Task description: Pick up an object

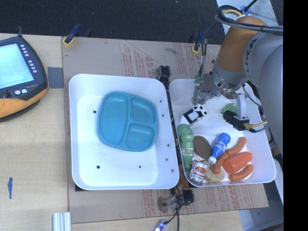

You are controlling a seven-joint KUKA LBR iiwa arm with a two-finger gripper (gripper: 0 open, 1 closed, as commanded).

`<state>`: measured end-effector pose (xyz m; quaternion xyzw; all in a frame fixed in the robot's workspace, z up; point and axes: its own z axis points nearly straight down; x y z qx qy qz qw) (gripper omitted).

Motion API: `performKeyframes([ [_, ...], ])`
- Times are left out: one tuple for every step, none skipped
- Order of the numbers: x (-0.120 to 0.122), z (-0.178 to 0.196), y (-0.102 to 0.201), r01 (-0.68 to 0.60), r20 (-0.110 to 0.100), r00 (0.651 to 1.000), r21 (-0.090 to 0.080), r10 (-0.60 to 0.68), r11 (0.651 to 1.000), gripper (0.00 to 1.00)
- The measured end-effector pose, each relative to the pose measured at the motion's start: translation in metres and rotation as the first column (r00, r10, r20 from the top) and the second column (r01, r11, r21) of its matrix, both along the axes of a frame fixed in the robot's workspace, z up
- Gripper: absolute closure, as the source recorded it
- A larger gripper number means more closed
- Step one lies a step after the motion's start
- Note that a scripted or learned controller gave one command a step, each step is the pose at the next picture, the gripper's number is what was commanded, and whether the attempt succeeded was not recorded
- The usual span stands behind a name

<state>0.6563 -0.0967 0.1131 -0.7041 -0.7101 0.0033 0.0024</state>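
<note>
My gripper [201, 96] hangs over the far left part of the right bin [267, 177], under the orange-banded wrist. Just below it in the view lies a small black-and-white piece [195, 113]. Further toward the front of the bin are a green bottle [185, 138], a brown oval object [202, 146], a blue-and-white bottle [219, 146], an orange pepper-like object [237, 161], orange sausages [237, 146] and a small can [198, 171]. A green object [230, 109] peeks out beside the arm. I see nothing held in the gripper.
The left bin [82, 172] holds a blue divided plate [128, 121]. A tablet controller [19, 76] in an orange case lies at the bench's far left. Clamps [71, 35] sit at the board's back edge. The arm's bulk covers the right bin's far right corner.
</note>
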Motion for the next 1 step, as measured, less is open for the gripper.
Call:
performKeyframes([
  [-0.0001, -0.0002, 0.0001, 0.000, 0.000, 1.000, 0.000, 0.000, 1.000, 0.00],
])
